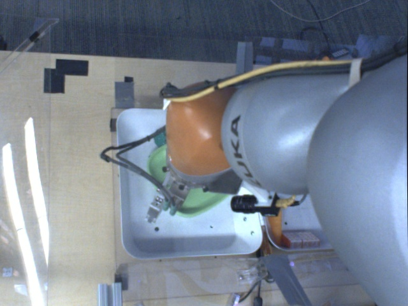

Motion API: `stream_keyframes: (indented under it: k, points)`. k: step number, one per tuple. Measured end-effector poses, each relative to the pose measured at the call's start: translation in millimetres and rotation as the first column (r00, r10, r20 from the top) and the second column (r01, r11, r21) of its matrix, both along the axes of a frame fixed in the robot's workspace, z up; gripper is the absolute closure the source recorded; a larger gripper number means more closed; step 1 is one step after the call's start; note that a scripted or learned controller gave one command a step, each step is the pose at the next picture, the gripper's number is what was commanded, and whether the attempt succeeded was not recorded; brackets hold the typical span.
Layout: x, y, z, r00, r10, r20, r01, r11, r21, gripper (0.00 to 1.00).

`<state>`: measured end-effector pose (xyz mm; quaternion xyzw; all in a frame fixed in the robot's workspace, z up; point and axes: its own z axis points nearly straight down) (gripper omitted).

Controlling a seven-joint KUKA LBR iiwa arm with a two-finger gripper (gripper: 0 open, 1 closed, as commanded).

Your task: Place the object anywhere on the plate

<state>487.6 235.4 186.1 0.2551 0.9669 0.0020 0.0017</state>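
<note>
From my remote seat I see the arm (299, 132) as smooth, glossy grey castings, rounded like domes, with a bulbous orange band (194, 136) above the wrist and a yellow cable (268, 72) running along its top. Below the band hangs the gripper (158, 208), a small metallic assembly with black hoses (124, 155) looping to it on the left. It sits low over the left edge of a light green plate (197, 203), round and matte, lying in the left white bin (185, 244); much of the plate is hidden under the wrist. I cannot tell how the jaws stand, nor whether anything is between them, and the object to be placed I cannot make out anywhere. The bin is a shallow, smooth plastic tray with rounded corners. The right bin (299, 244) holds an orange thing and a reddish box (299, 238). The bench (64, 190) is pale wood-toned board with black markers (64, 74); beyond it lies dark ribbed carpet (159, 11) with a thin cable.
</note>
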Motion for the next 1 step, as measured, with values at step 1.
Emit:
stream_keyframes:
  k: [1]
  points:
    - [90.0, -27.9, 146.4, 0.998, 0.059, 0.005, -0.059, 0.998, 0.0, 0.0]
